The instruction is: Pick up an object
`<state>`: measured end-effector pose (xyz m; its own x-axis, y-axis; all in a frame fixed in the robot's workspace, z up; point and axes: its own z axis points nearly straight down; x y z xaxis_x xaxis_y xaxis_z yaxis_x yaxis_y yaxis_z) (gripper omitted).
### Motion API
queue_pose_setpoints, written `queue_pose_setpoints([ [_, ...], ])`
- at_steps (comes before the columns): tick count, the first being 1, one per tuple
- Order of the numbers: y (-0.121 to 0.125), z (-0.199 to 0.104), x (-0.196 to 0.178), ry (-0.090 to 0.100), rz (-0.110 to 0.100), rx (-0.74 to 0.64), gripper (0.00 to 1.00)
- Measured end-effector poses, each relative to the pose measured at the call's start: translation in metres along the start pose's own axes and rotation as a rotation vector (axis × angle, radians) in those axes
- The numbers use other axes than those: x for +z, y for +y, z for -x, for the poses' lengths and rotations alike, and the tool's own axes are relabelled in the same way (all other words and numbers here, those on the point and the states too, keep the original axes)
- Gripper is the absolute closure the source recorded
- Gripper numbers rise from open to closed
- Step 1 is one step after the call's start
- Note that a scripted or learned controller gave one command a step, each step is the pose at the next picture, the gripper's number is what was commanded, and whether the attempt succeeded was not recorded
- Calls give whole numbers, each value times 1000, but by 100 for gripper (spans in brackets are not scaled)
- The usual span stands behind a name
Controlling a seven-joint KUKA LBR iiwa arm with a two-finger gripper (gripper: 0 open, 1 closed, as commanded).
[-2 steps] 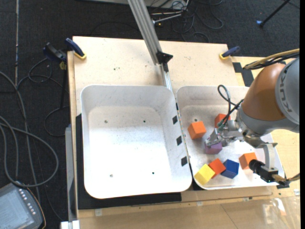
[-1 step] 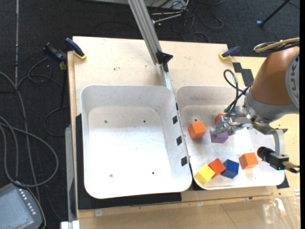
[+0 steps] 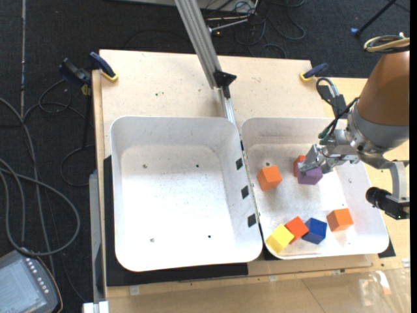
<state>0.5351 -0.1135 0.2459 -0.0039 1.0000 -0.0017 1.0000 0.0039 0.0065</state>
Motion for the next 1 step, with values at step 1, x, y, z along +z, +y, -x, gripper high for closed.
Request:
queue_pose_setpoints([
  [1, 9, -49, 9, 3, -8, -3, 100],
])
